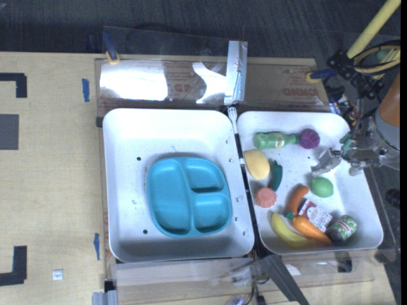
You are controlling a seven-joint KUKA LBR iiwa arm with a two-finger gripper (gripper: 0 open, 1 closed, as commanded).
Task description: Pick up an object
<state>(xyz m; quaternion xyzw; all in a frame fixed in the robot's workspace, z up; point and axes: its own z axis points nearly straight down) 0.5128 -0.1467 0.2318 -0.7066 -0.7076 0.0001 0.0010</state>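
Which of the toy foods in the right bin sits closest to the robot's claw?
The round lime-green fruit, lying just below the gripper at the bin's right side. The purple ball is a bit farther, and the banana, carrots and yellow lemon lie farther left or lower.

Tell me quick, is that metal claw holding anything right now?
Gripper: hovering over the right white bin, just above the small green round fruit; nothing seen held, open or shut cannot be told.

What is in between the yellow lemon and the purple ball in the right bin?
In the camera view, a green toy bottle lies between the lemon and the purple ball, close by the ball's left side.
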